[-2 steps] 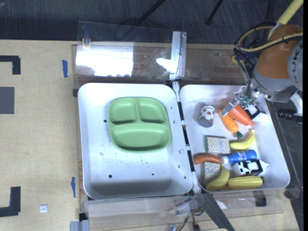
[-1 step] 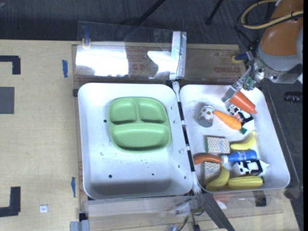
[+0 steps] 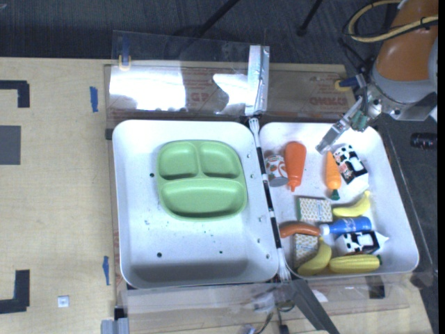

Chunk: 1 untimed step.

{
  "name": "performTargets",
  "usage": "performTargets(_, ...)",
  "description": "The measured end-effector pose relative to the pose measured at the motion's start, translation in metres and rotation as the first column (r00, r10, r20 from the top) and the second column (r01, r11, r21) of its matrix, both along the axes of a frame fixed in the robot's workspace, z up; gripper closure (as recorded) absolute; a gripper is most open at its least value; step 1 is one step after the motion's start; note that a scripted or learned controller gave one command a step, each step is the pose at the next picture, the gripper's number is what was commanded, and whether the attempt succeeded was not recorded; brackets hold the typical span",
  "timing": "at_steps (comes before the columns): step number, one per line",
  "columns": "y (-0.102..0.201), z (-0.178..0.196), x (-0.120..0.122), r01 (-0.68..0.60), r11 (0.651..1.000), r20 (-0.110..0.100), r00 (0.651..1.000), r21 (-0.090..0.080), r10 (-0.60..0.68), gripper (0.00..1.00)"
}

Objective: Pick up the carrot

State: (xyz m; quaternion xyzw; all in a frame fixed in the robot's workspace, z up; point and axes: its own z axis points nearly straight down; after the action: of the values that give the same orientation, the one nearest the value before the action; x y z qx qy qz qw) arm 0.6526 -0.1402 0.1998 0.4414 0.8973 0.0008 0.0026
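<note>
Carrot [image 3: 333,171] lies in right bin [image 3: 400,214] beside milk carton [image 3: 350,163]; jaws [image 3: 338,132] above, state unclear, should straddle its narrow width.

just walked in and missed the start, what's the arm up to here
The arm's gripper hangs over the back of the right bin, holding nothing. The carrot lies just below it among other toy food, next to a black-and-white carton. The left bin holds a green divided plate.
</note>
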Motion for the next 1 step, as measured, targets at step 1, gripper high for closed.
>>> performTargets(1, -0.0167, -0.1128, -0.0117, 0.028, 1.0, 0.002, 1.0, 0.0, -0.028, 0.0)
